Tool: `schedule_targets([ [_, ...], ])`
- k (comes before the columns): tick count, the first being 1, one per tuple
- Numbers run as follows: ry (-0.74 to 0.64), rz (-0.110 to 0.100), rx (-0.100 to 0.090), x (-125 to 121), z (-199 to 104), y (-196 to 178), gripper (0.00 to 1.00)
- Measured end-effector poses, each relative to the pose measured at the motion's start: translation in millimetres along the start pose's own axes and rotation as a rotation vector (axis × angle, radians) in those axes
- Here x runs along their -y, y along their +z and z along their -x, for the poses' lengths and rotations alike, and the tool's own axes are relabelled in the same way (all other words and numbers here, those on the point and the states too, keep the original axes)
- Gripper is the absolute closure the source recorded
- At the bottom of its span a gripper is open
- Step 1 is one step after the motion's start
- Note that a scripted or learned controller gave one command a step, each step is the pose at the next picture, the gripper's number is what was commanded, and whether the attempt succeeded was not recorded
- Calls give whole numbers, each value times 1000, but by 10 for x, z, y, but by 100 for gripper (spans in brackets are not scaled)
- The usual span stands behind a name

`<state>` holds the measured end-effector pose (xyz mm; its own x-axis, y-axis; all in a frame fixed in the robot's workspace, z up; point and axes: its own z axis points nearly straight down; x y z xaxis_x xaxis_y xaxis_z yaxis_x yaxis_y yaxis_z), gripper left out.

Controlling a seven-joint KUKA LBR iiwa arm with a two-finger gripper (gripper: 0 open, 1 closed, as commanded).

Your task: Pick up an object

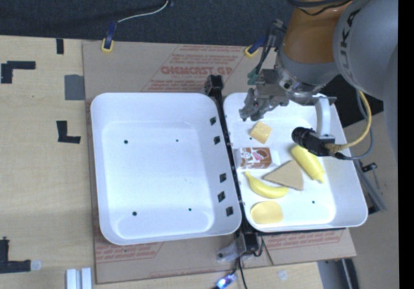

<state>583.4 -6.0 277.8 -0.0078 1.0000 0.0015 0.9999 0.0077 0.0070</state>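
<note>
My gripper (253, 110) hangs over the back left part of the right bin (346, 207), just above and behind a pale yellow cheese block (261, 132). Nothing shows between its fingers. Below the block lies a small red and white packet (255, 158). A tan bread-like wedge (286, 176) rests mid-bin, with a yellow banana (265, 187) along its left side and another yellow banana (308, 162) to its right. A pale yellow round piece (266, 213) lies near the front wall.
The left bin (155, 165) stands beside the right one, their walls meeting at a black-clipped divider (223, 152). Both rest on a cardboard sheet (174, 68). The arm's orange band and grey body fill the upper right.
</note>
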Motion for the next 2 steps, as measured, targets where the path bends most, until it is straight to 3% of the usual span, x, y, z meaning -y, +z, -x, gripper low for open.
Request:
schedule_targets([
  [1, 5, -11, 1, 531, -149, -225, 100],
  [2, 2, 2, 0, 415, -397, -1154, 100],
])
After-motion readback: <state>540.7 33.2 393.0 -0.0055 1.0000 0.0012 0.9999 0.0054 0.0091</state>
